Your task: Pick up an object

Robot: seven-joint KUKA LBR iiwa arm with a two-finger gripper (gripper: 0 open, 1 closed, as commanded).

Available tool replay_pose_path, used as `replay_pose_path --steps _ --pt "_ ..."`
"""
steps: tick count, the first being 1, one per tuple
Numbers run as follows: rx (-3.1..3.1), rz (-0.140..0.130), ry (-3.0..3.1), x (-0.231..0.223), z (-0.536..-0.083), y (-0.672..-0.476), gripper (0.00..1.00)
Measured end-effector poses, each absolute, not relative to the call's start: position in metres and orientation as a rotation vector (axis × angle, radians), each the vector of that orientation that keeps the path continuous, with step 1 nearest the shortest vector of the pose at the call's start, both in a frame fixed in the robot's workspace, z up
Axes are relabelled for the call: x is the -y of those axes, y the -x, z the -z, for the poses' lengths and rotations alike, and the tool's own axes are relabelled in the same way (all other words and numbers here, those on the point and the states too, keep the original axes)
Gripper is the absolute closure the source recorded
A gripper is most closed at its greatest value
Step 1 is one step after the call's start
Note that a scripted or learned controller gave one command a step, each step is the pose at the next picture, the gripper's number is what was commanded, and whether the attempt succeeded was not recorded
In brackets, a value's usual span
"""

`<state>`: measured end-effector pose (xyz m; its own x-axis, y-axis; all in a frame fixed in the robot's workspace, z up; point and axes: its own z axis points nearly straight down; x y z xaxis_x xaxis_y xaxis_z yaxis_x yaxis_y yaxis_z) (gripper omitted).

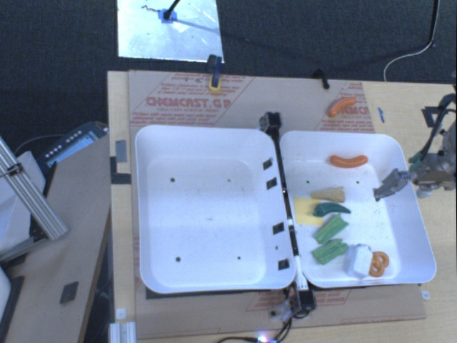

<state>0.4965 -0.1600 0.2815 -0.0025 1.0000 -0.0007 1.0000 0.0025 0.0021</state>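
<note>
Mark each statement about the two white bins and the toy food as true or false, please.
1. All the toy food inside a bin lies in the right bin. True.
2. An orange sausage lies on the bench outside the bins. True.
3. The end effector holds the pretzel. False: it is over the right bin's right side, apart from the pretzel near the front corner.
4. The dark green pepper rests in the left bin. False: it is in the right bin, beside the yellow piece.
5. A second orange sausage lies in the right bin's far part. True.
</note>
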Motion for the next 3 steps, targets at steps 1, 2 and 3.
replay_pose_path --steps 1,2,3 --pt "-2.224 0.001 -2.225 0.157 -0.080 -0.510 0.00" --pt "-2.225 -0.008 -2.205 0.116 -0.087 -0.574 0.00" --pt "-2.225 -0.010 -2.207 0.094 -0.087 -0.637 0.00"
